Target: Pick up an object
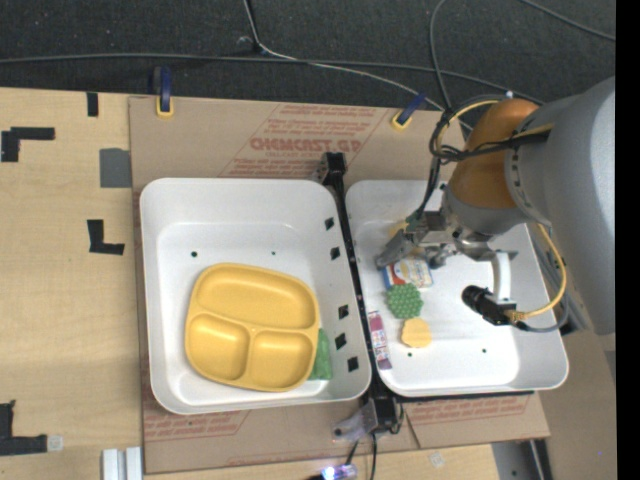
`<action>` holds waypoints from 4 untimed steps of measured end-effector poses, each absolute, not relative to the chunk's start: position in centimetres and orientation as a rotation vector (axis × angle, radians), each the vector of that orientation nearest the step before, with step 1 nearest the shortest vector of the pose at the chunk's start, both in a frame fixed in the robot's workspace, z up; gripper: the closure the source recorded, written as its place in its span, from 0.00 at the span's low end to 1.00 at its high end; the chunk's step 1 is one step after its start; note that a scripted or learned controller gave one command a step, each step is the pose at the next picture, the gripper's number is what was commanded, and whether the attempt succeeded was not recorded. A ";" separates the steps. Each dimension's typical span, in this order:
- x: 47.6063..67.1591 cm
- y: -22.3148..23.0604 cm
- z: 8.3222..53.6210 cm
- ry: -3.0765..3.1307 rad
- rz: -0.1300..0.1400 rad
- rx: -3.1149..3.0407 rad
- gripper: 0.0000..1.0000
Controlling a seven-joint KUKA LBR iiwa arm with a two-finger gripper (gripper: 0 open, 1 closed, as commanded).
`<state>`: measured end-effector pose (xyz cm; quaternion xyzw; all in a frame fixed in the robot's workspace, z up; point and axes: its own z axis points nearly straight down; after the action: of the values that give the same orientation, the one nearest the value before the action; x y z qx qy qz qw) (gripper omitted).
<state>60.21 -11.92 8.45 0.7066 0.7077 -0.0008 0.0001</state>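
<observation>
My gripper [403, 251] hangs low in the right bin [520, 368], over its left middle. Just below its tip lie a small white and blue packet [415, 274] and a round green knobbly object [404, 300]. A small yellow piece [416, 334] rests a little nearer the front. A slim purple and white stick [378, 338] lies along the bin's left wall. The left bin [170, 218] holds a yellow divided tray [250, 326] with a green item [322, 358] tucked at its right edge. I see nothing between the fingers.
The grey arm with its orange band [500, 158] covers the right bin's back right part. A black cable connector [485, 303] hangs over the bin's right middle. A black divider [345, 258] runs between the bins. Cardboard [300, 138] lies under both.
</observation>
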 end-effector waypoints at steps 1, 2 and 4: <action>60.2 -11.9 9.5 2.224 -0.002 2.218 1.00; 60.9 -11.2 15.4 2.222 0.004 2.217 1.00; 61.4 -10.8 25.1 2.221 0.002 2.219 1.00</action>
<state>61.45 -10.76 25.07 0.7067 0.7075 0.0007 0.0010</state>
